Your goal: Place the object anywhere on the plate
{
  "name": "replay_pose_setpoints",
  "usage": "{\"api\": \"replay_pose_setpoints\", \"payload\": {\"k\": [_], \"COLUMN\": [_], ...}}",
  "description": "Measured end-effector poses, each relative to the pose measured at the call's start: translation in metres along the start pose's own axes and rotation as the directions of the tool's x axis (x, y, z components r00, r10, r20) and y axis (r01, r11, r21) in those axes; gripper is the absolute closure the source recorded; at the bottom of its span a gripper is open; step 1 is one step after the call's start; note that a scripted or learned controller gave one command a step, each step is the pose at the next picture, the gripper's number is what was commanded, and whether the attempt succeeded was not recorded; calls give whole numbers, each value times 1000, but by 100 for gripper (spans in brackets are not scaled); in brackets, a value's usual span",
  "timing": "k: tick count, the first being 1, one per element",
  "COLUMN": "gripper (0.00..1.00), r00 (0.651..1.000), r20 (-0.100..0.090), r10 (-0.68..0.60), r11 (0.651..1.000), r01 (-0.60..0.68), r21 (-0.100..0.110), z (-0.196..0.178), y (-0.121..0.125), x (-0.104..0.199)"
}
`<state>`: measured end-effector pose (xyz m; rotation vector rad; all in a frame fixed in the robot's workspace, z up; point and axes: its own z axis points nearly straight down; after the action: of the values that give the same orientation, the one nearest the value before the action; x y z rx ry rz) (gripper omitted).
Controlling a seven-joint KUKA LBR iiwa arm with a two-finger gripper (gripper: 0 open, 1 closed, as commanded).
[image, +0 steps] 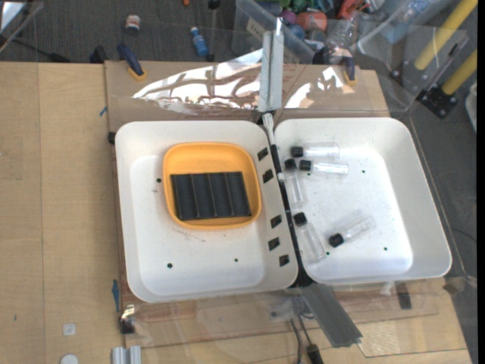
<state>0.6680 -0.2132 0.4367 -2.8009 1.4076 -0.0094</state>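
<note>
— What are the bins made of?
— Both bins (151, 279) look like smooth white plastic; the plate (211, 154) is matt orange plastic.
— And at three o'clock?
— Clear glossy vials (350, 230), black caps. The bench (53, 203) looks like pale wood.

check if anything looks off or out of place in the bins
Nothing looks spilled or broken. The clear vials with black caps lie scattered at mixed angles in the right bin; the orange plate sits square in the left bin.
</note>
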Motion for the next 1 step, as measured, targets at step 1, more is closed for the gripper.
{"api": "replay_pose_setpoints", "payload": {"k": [1], "gripper": [100], "r00": [1000], "r20": [2], "r10": [-23], "r11": [1000], "r01": [23], "r21": [-1], "z": [0], "y": [2], "x": [1]}}
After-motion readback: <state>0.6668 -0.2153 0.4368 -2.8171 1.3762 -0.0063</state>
